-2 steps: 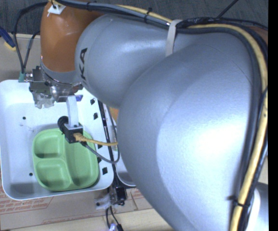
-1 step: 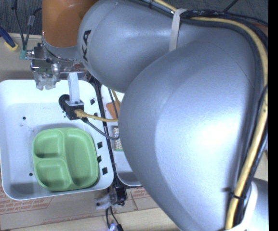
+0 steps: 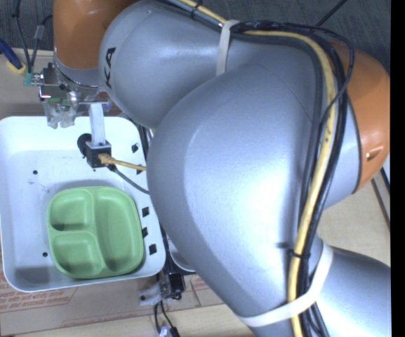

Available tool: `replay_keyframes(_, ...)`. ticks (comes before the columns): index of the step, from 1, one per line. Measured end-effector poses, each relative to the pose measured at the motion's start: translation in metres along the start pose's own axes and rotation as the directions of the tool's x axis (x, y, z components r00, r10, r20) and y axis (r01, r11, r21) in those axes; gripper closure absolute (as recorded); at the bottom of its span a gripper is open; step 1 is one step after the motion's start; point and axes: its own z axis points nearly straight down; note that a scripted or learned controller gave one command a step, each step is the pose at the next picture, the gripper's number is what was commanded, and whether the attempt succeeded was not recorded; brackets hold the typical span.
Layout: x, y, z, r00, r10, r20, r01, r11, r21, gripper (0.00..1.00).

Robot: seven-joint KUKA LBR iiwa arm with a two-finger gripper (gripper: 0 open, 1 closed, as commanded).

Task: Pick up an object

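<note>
1. The grey arm [image 3: 258,160] of the robot sweeps in from the right and covers most of the bench, its rounded casing hiding all but the left bin [image 3: 9,188].
2. An orange band [image 3: 76,27] rings the arm above the wrist at upper left, with black and yellow cables [image 3: 321,118] running along the casing.
3. The gripper [image 3: 62,114] hangs at the bin's far rim, near its upper left corner; its pale, translucent tips sit together over the white wall, and whether they are apart or closed cannot be told from this angle.
4. Nothing can be seen between those tips.
5. A green divided tray [image 3: 93,230], with three compartments, lies flat on the bin floor in the near half, well apart from the gripper.
6. A small black fitting [image 3: 95,149] on a pale stem hangs beside the gripper, over the bin's far half, between the gripper and the tray.
7. The bin rests on a brown cardboard surface [image 3: 34,297] that shows along its near edge.
</note>
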Motion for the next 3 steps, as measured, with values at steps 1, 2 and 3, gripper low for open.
replay_keyframes(1, -0.05, -0.03, 0.034, 1.0, 0.003, 0.001, -0.003, 1.0, 0.004, 1.0)
replay_keyframes(2, -0.026, -0.001, 0.126, 1.0, 0.001, 0.0, -0.001, 1.0, 0.005, 1.0)
replay_keyframes(3, -0.007, -0.02, 0.022, 1.0, 0.002, -0.003, -0.002, 1.0, -0.002, 1.0)
